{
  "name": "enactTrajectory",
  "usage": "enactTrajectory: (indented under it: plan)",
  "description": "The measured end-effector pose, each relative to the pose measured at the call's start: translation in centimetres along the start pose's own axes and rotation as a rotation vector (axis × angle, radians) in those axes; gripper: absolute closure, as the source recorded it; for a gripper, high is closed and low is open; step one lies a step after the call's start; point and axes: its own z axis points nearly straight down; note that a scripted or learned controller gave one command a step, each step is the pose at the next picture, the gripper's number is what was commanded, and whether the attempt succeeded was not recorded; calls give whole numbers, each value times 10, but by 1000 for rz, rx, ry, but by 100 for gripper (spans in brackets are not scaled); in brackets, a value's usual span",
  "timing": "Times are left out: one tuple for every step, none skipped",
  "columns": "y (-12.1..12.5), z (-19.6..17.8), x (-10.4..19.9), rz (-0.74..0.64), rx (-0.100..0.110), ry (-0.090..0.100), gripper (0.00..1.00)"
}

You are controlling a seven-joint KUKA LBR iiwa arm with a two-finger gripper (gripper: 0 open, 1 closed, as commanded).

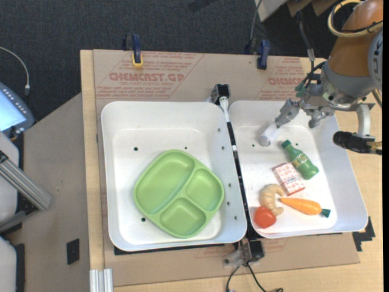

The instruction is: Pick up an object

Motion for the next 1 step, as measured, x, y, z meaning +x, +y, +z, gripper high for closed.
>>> enactTrajectory:
  plan:
    - [3,-9,0,-3,-15,-2,0]
